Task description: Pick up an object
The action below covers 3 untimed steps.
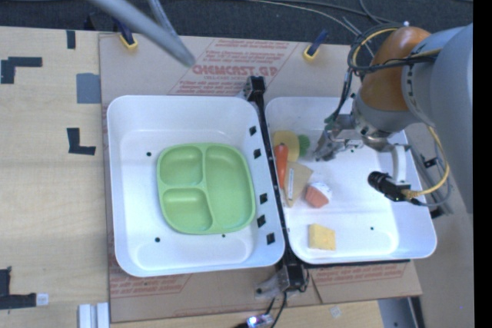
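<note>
Grey arm (430,81), orange carrot (282,162), slender, tapered

Glossy green plastic tray (206,188)

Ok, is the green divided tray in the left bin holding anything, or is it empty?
Empty. The green tray lies flat in the left bin, and all three of its compartments show bare green.

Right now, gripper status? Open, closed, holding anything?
Gripper: low in the right bin, near the carrot; open or closed cannot be told, nothing visibly held.
</note>
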Tool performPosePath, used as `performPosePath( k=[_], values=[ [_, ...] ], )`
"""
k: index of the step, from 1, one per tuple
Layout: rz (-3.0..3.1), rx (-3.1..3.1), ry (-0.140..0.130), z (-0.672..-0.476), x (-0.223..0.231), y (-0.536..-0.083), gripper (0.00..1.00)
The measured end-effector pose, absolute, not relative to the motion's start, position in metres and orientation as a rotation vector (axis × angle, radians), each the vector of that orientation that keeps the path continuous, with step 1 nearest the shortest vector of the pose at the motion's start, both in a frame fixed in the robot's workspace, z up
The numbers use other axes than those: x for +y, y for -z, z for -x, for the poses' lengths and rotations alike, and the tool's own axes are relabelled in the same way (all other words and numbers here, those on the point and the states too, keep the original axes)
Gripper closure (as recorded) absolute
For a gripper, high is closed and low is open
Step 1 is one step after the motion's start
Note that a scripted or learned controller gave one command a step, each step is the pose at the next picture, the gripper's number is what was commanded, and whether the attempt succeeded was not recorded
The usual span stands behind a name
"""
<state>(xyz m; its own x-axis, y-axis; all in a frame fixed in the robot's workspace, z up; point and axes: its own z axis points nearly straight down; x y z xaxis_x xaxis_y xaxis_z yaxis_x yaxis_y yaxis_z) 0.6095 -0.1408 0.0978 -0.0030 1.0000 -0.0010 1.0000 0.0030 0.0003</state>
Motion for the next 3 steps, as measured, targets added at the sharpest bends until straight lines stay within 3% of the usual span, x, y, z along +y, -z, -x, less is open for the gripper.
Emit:
performPosePath(
  k=[3],
  values=[
    [-2.218,2.221,-0.004,-0.612,-0.142,-0.233,1.00]
  ],
)
